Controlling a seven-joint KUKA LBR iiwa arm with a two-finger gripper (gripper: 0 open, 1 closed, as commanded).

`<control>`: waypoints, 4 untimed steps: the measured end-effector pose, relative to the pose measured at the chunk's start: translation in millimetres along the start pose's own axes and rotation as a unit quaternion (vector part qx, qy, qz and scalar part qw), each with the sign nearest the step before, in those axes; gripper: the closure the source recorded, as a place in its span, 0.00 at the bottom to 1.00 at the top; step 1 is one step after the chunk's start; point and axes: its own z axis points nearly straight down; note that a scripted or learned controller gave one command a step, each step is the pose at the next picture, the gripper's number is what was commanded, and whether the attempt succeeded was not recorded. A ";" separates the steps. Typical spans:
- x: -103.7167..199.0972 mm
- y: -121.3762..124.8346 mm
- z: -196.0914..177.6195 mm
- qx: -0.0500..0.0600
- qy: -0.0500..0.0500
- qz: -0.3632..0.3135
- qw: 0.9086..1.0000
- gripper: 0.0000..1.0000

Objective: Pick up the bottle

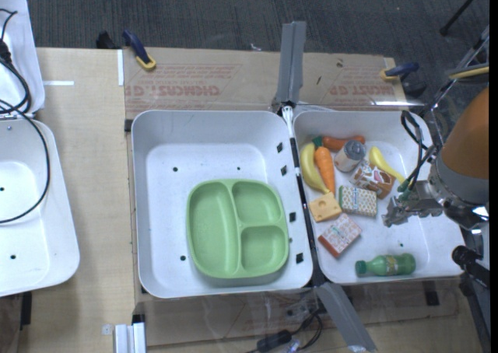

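Item: bottle [386,265], green with a yellow band and a white cap end, lying on its side near the front edge of the right bin [436,270]. We record its long axis as running roughly left to right across the view, nearly parallel to that front rim. It lies apart from the other contents: a boxed item [339,235] sits just up and to its left, and farther back we list a cheese wedge [324,207], a carrot [324,169], a banana [310,166] and a small can [351,154]. The left bin [156,188] holds a green divided plate [237,228]. The gripper [395,211] hangs over the right bin, behind the bottle and almost directly above its line, so the bottle lies toward the front of the bin from the gripper, near but not touching. Whether the fingers are spread or closed we cannot tell; nothing is seen between them. We judge the coming move to be a short shift forward and a descent, with the fingers set across the bottle's long axis.
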 end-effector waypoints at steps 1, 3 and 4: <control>-1.0 1.0 -62.3 -0.006 -0.002 -0.034 0.999 1.00; -0.9 1.0 -62.2 -0.006 -0.002 -0.034 0.999 0.00; -0.9 1.0 -62.2 -0.006 -0.002 -0.034 0.999 0.00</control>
